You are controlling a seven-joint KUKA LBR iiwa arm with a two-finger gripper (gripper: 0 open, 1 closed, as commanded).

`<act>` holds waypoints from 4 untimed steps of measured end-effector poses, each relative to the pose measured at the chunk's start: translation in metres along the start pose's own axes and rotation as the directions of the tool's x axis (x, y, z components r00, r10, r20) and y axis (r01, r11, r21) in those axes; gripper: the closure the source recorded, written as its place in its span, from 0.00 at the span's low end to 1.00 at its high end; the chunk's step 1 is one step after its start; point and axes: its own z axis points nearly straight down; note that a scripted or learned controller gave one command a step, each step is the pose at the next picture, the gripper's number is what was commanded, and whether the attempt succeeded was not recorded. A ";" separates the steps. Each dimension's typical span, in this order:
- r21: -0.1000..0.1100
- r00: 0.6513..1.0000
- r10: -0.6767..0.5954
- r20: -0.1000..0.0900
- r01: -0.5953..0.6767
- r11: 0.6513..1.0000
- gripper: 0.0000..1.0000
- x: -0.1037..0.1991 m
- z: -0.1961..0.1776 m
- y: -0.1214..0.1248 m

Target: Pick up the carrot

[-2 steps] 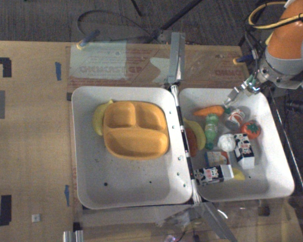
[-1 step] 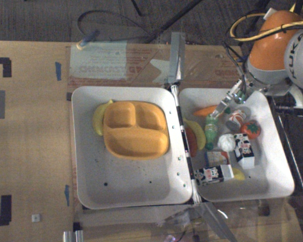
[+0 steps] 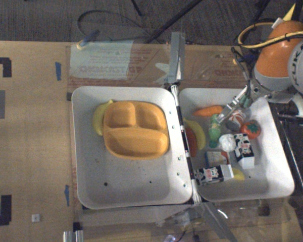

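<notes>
Here tool [image 3: 223,116] just beside carrot [image 3: 208,111] in right bin [image 3: 280,183]; grip state unclear.

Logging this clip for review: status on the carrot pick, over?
Pincer low in right bin, just right of carrot. Carrot lying on bin floor, not held. Green bottle and tomato crowd close by.

Looks like a robotics lab setup.
Taped cardboard surface [image 3: 30,135], tripod legs [image 3: 187,6], loose cables [image 3: 98,16], two white bins [image 3: 86,185].
</notes>
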 end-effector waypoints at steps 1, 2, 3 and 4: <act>-0.003 0.987 -0.157 0.013 0.157 0.988 0.00 0.028 -0.068 0.025; 0.001 0.957 -0.290 0.007 0.290 0.957 0.00 0.028 -0.011 0.022; 0.001 0.957 -0.290 0.007 0.290 0.957 0.00 0.028 -0.011 0.022; -0.013 0.956 -0.290 0.030 0.291 0.957 1.00 0.025 -0.025 0.027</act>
